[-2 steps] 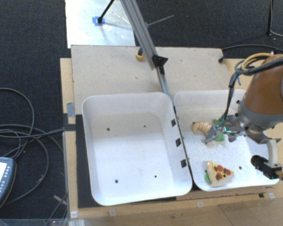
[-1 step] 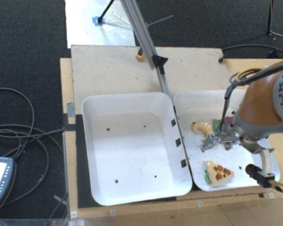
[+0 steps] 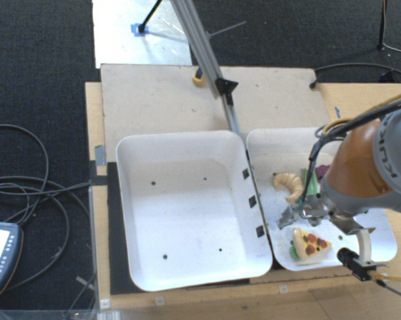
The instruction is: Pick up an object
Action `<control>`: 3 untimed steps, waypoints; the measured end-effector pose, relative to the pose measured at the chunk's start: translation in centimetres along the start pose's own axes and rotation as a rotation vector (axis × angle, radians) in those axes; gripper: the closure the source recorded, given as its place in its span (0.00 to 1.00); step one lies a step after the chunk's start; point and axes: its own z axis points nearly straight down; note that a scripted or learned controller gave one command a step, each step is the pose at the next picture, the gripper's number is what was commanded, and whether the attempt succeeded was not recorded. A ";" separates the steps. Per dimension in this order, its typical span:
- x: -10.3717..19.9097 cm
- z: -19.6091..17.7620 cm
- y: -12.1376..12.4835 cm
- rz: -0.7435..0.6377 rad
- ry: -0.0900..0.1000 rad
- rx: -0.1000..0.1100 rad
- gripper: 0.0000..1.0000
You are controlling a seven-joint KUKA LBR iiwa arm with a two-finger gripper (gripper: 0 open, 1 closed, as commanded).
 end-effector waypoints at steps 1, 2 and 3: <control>0.0 0.8 0.0 -0.001 -0.001 -0.005 0.00; 0.0 -0.3 0.1 0.000 -0.001 -0.008 1.00; 0.9 -5.8 -0.1 -0.008 -0.002 -0.012 1.00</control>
